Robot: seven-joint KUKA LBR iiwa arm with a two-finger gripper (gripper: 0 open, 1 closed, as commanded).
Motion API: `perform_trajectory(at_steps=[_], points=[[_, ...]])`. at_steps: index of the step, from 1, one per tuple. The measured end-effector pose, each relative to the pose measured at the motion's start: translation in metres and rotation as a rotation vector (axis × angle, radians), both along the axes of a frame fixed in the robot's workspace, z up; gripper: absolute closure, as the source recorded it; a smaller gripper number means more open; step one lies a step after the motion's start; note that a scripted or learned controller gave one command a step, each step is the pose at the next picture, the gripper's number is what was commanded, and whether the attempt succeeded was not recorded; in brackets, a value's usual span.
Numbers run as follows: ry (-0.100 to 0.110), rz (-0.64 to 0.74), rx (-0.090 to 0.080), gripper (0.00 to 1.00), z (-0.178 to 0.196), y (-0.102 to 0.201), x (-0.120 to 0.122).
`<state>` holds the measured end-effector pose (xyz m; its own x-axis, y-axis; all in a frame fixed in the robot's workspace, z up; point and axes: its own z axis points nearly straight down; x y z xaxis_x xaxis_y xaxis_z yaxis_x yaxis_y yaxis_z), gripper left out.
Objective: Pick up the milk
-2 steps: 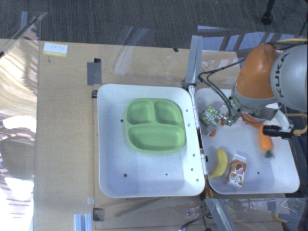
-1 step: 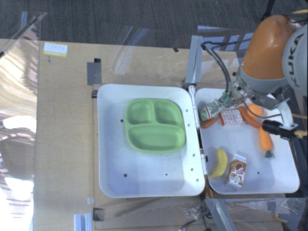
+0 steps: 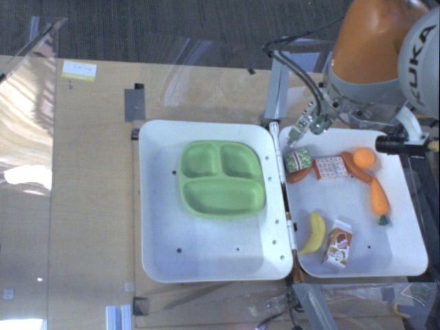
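A small gable-top carton, white with a brown-red front, looks like the milk (image 3: pixel 337 245). It lies in the right bin (image 3: pixel 405 253) near the front, next to a banana (image 3: pixel 315 232). My gripper (image 3: pixel 301 130) hangs over the right bin's back left corner, below the grey wrist and orange band (image 3: pixel 375 26). It is well away from that carton. Just under it lies a small green and white box (image 3: pixel 298 160). A flat red and white box (image 3: pixel 330 167) is beside that one.
In the right bin there are also an orange (image 3: pixel 364 158), a carrot (image 3: pixel 379 196) and a reddish sausage (image 3: pixel 300 176). In the left bin (image 3: pixel 158 253) sits a green divided plate (image 3: pixel 221 179). A ridge where the two bins meet (image 3: pixel 282 198) separates them.
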<state>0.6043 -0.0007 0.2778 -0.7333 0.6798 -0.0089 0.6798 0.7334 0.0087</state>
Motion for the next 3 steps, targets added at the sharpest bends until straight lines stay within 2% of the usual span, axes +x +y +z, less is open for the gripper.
perform_trajectory(at_steps=[1, 2, 3], points=[[0.003, 0.08, -0.002, 1.0, -0.028, -0.084, -0.009], [-0.001, 0.596, -0.008, 1.0, -0.014, -0.094, 0.01], [-0.001, 1.036, -0.012, 1.0, 0.02, -0.043, -0.021]])
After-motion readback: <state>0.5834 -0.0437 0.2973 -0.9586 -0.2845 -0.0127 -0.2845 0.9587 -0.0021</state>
